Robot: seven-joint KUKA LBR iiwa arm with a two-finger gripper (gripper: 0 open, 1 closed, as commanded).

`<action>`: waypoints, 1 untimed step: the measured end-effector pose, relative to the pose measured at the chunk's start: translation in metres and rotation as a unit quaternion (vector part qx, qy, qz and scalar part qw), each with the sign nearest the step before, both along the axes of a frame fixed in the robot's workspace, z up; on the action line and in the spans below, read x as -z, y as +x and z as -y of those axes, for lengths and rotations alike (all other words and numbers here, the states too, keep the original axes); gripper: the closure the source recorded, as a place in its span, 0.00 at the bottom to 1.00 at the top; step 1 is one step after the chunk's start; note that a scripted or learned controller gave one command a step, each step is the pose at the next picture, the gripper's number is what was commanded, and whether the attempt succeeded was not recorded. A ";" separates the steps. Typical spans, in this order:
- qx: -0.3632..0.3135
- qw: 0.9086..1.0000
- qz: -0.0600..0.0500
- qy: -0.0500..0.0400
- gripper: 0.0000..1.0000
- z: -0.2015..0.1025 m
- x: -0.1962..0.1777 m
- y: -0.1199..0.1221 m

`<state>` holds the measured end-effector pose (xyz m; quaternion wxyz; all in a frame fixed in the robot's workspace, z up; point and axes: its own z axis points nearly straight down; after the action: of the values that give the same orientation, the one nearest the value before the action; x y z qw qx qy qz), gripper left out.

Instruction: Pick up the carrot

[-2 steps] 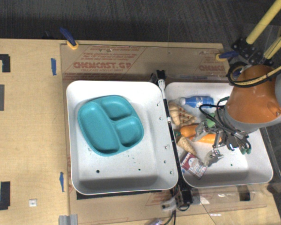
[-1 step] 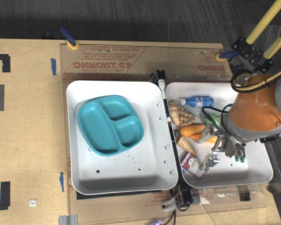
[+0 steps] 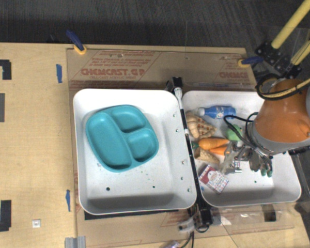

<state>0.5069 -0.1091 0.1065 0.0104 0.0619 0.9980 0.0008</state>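
Look to the right-hand white bin (image 3: 287, 190) in the lower right of the frame: the carrot (image 3: 213, 144) lies there on its side, near the bin's left wall, orange body pointing left with a bit of green at its right end. It sits in a small heap of clutter, with a pale knobbly item (image 3: 199, 125) just above it, a blue-capped bottle (image 3: 217, 111) further up toward the bin's top edge, and a red-and-white packet (image 3: 213, 179) below it near the bin's front.

The gripper (image 3: 231, 158) has its metal parts down in the bin just to the right of the carrot and slightly below it, under the orange band of the arm (image 3: 285, 119). You cannot tell from this angle whether the jaws stand apart or closed; the hardware is small and tangled with cables. What you can see is that the carrot is resting among the other items, not raised, and nothing shows it between the fingers.

So judge the task as not yet done: the arm is at the right bin and close to the target, but the grasp and the lift are both left. The left-hand bin (image 3: 93, 190), in the middle of the frame, holds a teal divided plate (image 3: 122, 137) and plays no part so far.
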 end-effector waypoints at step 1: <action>0.000 1.000 -0.001 0.000 0.00 0.000 0.001 -0.001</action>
<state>0.5062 -0.1088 0.1054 0.0091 0.0617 0.9981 0.0009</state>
